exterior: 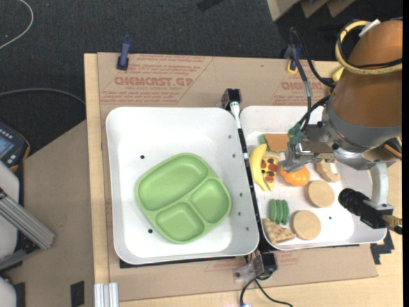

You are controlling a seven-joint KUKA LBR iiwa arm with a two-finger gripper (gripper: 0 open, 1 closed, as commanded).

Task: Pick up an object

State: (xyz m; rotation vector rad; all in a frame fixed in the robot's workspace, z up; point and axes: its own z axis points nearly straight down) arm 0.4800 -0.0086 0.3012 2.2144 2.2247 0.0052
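Note:
My gripper [298, 160] hangs low over the right bin [358, 235], straight above an orange fruit [295, 176] that it touches or nearly touches. Around the fruit lie a yellow banana [257, 167], a pizza slice [270, 166], a brown bread piece [276, 141], a green pea pod [278, 210], two round tan cookies [321, 194] [306, 224], a cracker wedge [277, 232] and a pale lump [327, 171]. The arm's body hides the fingertips.
The left bin [121, 171] holds a green three-compartment plate [183, 197]. A black divider clip [231, 99] sits between the bins at the back. A black fitting [362, 207] on the arm overhangs the right bin's right side. Cables run behind the bench.

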